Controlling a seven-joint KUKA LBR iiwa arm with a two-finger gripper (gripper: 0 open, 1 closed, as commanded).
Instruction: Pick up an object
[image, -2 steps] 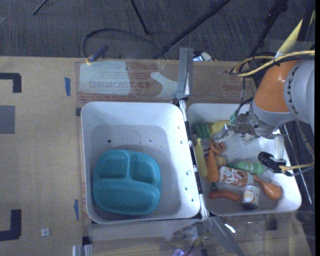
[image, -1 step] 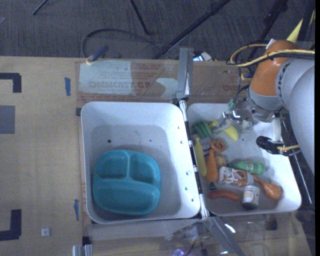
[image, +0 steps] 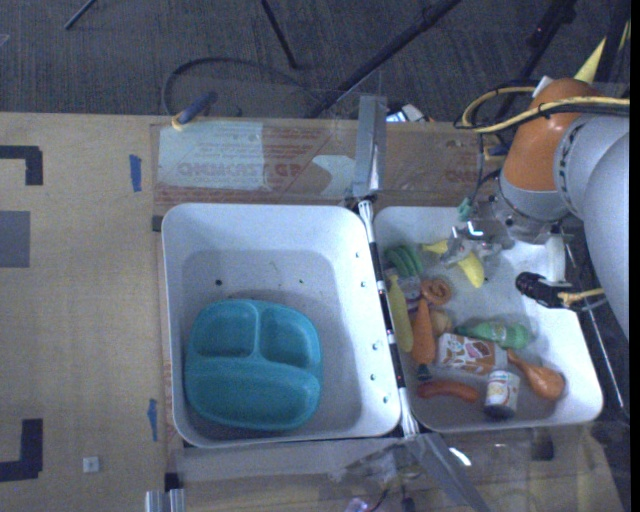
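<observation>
My gripper hangs over the back of the right bin, with the arm reaching in from the upper right. Directly under it lies a yellow banana-like toy, with another yellow piece just to its left. The gripper's body hides whether it touches the toy. The other pickable toys lie in the same bin: a green vegetable, a yellow corn cob, an orange carrot, a green bottle, a small carton and a small can.
The left bin holds a teal divided plate in its front half. A red sausage toy and an orange squash lie near the right bin's front wall. A round orange piece sits mid-bin.
</observation>
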